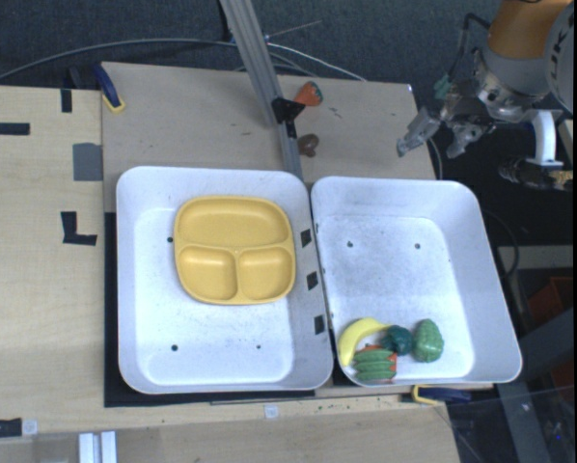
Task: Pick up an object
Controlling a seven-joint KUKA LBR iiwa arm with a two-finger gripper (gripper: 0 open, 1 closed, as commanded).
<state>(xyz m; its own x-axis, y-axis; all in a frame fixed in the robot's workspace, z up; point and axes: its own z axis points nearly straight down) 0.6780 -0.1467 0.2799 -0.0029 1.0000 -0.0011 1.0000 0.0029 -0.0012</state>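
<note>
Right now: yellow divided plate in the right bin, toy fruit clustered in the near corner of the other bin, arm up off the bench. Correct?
Not quite. The camera view shows the yellow divided plate in the left bin, not the right. The toy fruit sits clustered in the near corner of the right bin. The gripper is above the bench, beyond the bins.

Arm [530,27] at upper right of frame, orange band uppermost; gripper [433,138] angled down-left, fingers [411,139] spread apart, holding nothing.

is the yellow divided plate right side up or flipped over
Right side up. The yellow plate lies flat in the left bin with its three hollow compartments facing the camera, and nothing shows in them.
</note>
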